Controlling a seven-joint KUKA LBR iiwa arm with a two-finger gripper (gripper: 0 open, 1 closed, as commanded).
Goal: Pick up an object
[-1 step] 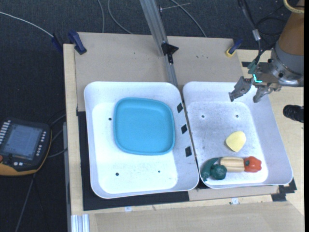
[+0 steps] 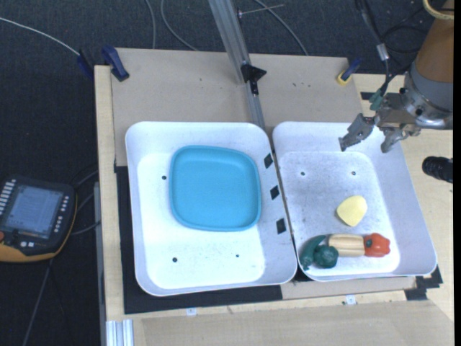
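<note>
We see the gripper (image 2: pixel 372 136) over the far edge of the right bin (image 2: pixel 403 186), jaws apart and holding nothing, a yellow piece (image 2: pixel 351 210), a green piece (image 2: pixel 320 254), a tan roll (image 2: pixel 346 245) and a red piece (image 2: pixel 377 245) near its front wall, a blue plate (image 2: pixel 215 187) in the left bin (image 2: pixel 144 193)

Two white bins sit on the bench, the left bin (image 2: pixel 144 193) and the right bin (image 2: pixel 403 186). One blue plate (image 2: pixel 215 187) lies in the left. The right holds four objects: one yellow piece (image 2: pixel 351 210), one green piece (image 2: pixel 319 254), one tan piece (image 2: pixel 347 245), one red piece (image 2: pixel 377 245).
</note>
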